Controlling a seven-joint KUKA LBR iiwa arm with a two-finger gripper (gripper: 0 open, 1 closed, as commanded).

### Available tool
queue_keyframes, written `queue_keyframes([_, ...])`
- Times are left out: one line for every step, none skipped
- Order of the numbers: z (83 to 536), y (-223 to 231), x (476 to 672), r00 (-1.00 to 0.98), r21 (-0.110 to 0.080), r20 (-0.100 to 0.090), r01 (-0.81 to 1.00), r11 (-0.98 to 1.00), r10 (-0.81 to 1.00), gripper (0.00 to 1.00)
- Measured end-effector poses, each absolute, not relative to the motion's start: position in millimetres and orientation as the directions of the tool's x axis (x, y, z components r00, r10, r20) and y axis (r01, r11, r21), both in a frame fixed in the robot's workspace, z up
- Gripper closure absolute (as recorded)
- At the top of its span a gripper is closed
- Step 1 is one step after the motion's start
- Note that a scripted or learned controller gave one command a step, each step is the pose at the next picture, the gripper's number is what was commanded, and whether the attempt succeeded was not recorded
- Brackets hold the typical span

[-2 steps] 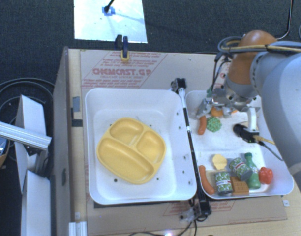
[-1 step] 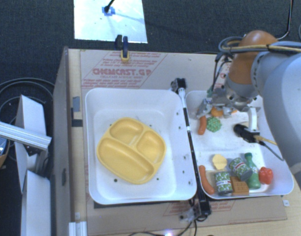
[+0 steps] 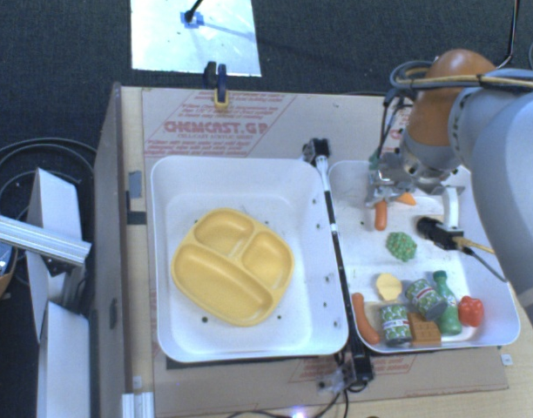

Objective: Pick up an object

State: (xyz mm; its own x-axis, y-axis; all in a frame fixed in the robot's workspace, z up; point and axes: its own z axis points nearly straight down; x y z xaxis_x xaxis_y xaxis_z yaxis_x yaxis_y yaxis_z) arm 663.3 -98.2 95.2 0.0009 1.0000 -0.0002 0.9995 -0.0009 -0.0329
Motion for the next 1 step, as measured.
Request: queue_keyframes([185.8,-37.0,635.9,-0.006,0.004,0.001,1.0,0.006,1.0,1.0])
